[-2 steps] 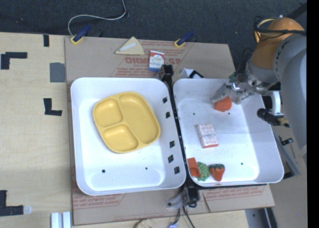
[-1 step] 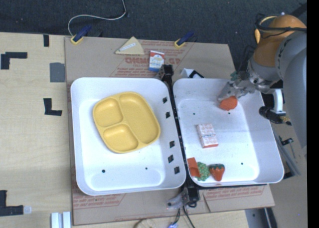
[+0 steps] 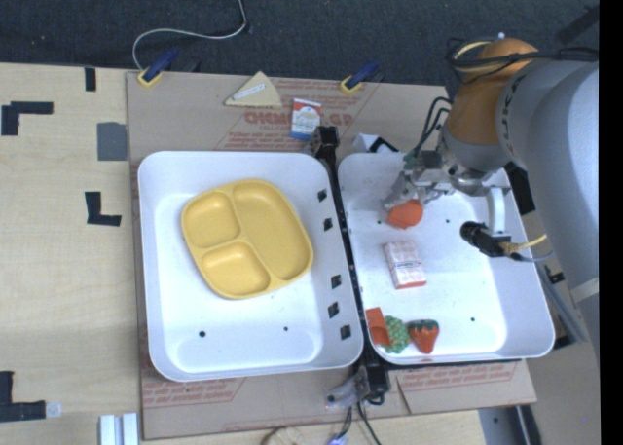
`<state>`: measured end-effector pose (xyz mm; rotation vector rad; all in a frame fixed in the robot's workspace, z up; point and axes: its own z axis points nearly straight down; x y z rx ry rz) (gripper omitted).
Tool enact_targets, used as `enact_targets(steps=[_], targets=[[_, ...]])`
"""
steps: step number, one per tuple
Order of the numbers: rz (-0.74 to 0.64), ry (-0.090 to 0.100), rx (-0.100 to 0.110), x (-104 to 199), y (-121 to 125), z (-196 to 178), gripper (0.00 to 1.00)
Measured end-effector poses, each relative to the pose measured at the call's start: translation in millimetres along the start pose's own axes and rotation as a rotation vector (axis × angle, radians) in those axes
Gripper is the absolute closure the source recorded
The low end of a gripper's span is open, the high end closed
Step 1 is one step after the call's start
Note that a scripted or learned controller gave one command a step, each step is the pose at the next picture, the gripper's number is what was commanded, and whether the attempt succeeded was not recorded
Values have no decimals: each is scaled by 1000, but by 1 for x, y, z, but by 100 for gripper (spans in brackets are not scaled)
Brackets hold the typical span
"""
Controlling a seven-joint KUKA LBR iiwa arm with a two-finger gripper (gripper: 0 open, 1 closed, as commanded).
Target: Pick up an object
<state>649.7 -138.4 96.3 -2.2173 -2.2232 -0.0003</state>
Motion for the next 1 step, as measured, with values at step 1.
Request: enact_targets(steps=[1], targets=[[-1,0,-1,66,-66,-88,100]])
